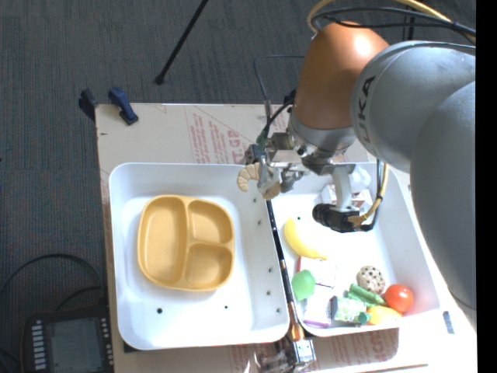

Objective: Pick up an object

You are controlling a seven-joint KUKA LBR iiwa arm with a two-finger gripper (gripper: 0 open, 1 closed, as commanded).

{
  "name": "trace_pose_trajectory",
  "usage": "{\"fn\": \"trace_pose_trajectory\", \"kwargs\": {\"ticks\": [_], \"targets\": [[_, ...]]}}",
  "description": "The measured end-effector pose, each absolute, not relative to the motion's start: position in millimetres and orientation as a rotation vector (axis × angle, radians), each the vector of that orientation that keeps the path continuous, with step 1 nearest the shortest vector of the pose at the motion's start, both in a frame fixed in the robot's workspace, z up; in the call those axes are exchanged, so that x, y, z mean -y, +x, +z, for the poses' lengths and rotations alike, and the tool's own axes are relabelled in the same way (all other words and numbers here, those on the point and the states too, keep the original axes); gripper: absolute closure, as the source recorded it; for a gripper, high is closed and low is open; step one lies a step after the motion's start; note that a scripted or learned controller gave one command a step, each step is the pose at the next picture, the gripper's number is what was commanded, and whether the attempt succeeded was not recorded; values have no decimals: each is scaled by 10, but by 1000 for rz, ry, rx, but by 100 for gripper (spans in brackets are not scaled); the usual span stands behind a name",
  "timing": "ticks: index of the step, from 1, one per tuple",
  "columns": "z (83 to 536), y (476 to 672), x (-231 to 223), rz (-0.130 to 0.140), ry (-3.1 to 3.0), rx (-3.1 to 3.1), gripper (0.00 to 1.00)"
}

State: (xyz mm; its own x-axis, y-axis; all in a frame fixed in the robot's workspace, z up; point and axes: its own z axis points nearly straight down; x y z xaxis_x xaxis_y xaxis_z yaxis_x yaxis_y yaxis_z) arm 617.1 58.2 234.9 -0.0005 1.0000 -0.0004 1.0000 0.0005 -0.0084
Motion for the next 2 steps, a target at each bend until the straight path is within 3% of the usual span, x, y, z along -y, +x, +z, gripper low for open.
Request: {"fn": "trace_pose_trajectory", "kwargs": {"ticks": [1, 2], "targets": [[2224, 6136, -557, 12, -2215, 2220, 100], [1947, 6436, -394, 10, -2218, 2219, 100]]}}
